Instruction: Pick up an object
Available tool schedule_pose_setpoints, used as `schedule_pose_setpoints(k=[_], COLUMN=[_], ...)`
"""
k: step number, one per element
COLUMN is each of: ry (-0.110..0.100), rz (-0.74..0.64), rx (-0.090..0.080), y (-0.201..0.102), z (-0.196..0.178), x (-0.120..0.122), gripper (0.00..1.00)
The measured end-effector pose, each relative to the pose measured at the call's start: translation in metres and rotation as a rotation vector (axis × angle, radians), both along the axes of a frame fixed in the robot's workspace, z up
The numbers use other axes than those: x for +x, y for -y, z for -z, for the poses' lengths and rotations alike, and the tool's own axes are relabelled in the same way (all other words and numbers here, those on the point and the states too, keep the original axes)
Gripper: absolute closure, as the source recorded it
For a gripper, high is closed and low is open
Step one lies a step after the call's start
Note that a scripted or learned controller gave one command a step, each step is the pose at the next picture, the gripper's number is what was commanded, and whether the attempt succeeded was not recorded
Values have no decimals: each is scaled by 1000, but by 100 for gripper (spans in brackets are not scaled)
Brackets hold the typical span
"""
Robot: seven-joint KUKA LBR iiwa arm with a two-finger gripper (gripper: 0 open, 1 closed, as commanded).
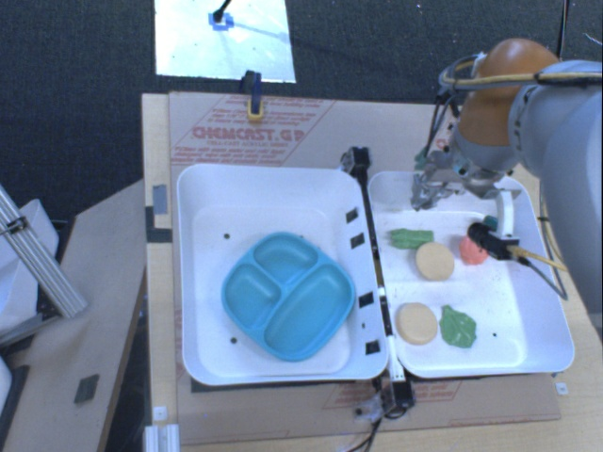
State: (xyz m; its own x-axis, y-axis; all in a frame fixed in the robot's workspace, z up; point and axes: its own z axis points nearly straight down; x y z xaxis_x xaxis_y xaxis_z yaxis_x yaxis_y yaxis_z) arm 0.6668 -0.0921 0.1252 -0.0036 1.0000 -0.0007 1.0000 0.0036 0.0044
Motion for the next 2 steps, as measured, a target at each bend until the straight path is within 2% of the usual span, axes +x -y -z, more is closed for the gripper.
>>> schedule_pose_setpoints(k=[1, 2], ry=[3, 1], rz=[3, 0], rx=[0, 0], y=[9, 9], z=[-59, -87], x=[-2, 0], gripper=[100, 100])
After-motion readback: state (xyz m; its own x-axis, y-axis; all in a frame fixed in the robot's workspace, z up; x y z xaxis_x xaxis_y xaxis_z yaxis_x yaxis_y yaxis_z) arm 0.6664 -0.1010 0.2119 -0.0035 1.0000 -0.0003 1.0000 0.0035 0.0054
